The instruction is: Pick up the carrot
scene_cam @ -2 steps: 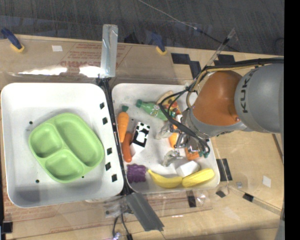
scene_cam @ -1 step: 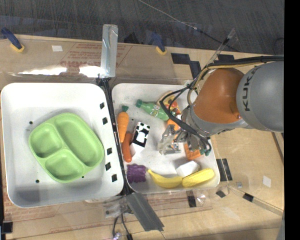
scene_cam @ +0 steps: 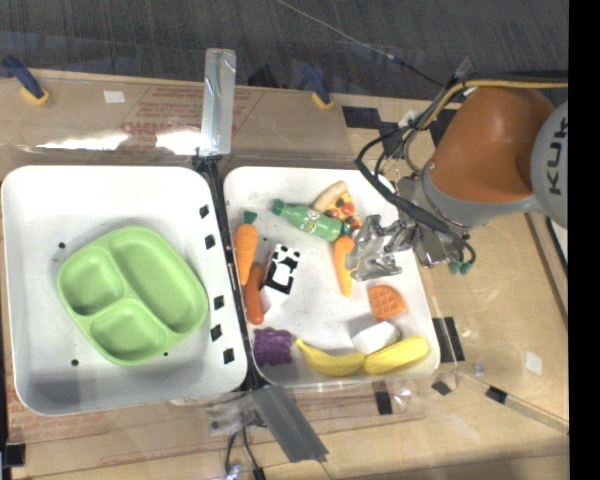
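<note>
I've got the gripper [scene_cam: 372, 251] low beside one carrot [scene_cam: 343, 265], lined up for it; can't tell its grip. Another carrot [scene_cam: 245, 250] hugs the bin [scene_cam: 310, 178] wall.

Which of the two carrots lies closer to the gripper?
The smaller carrot mid-bin, right beside the gripper. The longer carrot lies along the right bin's left wall.

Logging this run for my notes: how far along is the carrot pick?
Done: the arm has reached over the right bin. In hand: the pincer sits beside a carrot, which lies on the bin floor. Left: gripping and lifting it. Another carrot lies by the left wall.
</note>
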### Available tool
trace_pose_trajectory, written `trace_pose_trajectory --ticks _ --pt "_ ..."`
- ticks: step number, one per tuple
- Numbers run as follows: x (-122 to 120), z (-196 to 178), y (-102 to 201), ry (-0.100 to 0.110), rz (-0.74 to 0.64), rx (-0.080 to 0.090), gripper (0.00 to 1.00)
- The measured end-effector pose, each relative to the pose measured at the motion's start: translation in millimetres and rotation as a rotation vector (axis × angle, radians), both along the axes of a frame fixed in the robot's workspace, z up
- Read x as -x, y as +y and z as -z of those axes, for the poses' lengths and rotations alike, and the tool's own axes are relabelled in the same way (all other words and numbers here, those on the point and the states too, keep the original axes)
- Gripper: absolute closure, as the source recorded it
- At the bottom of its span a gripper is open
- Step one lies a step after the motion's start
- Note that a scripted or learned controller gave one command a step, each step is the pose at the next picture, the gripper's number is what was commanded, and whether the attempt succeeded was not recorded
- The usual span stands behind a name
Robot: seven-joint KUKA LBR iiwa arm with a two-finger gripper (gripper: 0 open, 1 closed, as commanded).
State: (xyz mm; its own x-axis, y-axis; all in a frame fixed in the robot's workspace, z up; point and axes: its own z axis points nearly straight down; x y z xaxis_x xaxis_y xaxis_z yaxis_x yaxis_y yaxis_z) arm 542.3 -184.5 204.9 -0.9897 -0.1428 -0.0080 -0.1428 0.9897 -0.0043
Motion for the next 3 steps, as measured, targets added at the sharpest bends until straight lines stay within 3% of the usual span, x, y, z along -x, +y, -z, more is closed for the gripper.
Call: trace_pose_trajectory --ticks 3 --pt "-4.2 -29.7 2.8 -0.006 -0.01 0.001 1.0"
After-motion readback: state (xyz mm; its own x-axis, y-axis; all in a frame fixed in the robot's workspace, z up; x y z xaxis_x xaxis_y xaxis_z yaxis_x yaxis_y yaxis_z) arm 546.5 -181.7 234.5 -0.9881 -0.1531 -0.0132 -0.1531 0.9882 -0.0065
